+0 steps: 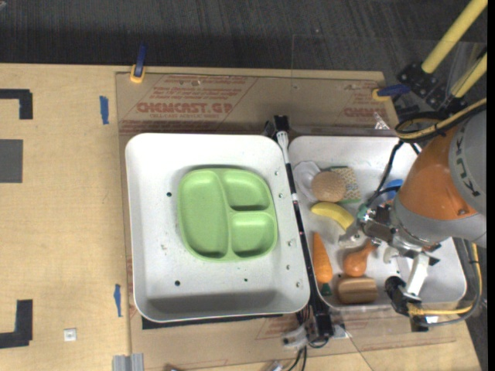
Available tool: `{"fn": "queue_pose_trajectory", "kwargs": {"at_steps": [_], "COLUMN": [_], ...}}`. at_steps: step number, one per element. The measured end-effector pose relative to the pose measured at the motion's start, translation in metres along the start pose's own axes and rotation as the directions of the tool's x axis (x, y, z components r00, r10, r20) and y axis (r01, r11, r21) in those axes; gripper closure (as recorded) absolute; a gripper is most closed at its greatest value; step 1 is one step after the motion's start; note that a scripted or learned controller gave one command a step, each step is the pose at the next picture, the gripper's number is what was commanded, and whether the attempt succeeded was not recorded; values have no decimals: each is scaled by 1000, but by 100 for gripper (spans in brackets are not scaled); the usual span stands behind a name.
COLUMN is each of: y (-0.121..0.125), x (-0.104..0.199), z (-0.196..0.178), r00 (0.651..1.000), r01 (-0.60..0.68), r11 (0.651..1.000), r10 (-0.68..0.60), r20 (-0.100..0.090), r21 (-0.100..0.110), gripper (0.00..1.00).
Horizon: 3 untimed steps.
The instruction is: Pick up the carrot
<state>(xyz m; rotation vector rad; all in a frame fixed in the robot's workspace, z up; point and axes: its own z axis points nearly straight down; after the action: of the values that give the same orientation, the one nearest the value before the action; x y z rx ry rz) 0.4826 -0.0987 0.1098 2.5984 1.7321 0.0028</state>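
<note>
Orange carrot lies in the right bin, flat against that bin's left wall, long axis running up and down the view, not lifted, nothing gripping it. Tool hangs over the middle of the same bin, off to the carrot's right, near but apart from it; it sits above a small round orange fruit and right by the banana. Can't tell whether the tool is open or closed, the wrist and cables cover it, so no call on that. Nothing visibly held. Other stuff in the right bin: a tan netted ball-like thing near the top, a brown block at the bottom just beside the carrot's lower end. Left bin has a green divided plate in it, not involved. Cardboard-covered desk under both bins. Progress as I judge it: the pick is not done, the arm is in the correct bin but lined up nearer the round fruit than the carrot. Left to do: shift toward the left wall, come down on the carrot, close, lift. The wall and the crowding brown block could make that grasp tight.
</note>
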Motion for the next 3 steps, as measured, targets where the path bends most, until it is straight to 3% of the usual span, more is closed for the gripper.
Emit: {"fn": "queue_pose_trajectory", "kwargs": {"at_steps": [1, 2, 3], "y": [-5, 0, -58], "x": [2, -1, 135], "z": [20, 9, -78], "r00": [981, 982, 981], "r01": [193, 191, 195], "r11": [981, 982, 981], "r10": [-193, -191, -195], "r20": [-15, -3, -19], "r21": [20, 0, 14], "gripper": [0, 100, 100]}}
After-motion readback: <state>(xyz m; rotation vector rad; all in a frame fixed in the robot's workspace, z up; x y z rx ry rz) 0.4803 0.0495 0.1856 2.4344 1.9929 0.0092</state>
